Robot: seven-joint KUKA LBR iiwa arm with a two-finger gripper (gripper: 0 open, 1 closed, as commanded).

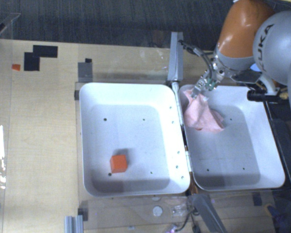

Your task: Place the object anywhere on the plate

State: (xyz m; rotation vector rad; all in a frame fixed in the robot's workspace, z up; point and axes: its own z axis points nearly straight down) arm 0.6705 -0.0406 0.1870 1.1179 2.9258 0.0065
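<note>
arm: the grey kuka arm (pixel 276 42) reaches in from the right, its orange band (pixel 240 25) over the upper edge of the right bin.
gripper: the gripper (pixel 202 90) hangs at the upper left corner of the right bin, close to the divider between the two bins, tilted down and to the left.
claw state: the fingers are clenched on the top edge of the pink cloth, a bit of which shows pinched between them.
pink cloth: the pink cloth (pixel 202 114) drapes down from the gripper, bunched at the top and spreading wider below; its lower part lies on the floor of the right bin, near that bin's left wall.
right bin: the shallow white bin (pixel 242 174) on the right holds the cloth in its upper left part; the rest of its floor is bare white with a few small dark dots.
left bin: the shallow white bin (pixel 136 101) on the left holds an orange block.
orange block: the small orange block (pixel 119 163) sits on the floor of the left bin, in its lower left part, well apart from the cloth and the gripper.
bench: the pale wooden bench (pixel 34 144) bears black markers (pixel 38 55) and a small orange tag (pixel 16 67) at its upper left.
</note>
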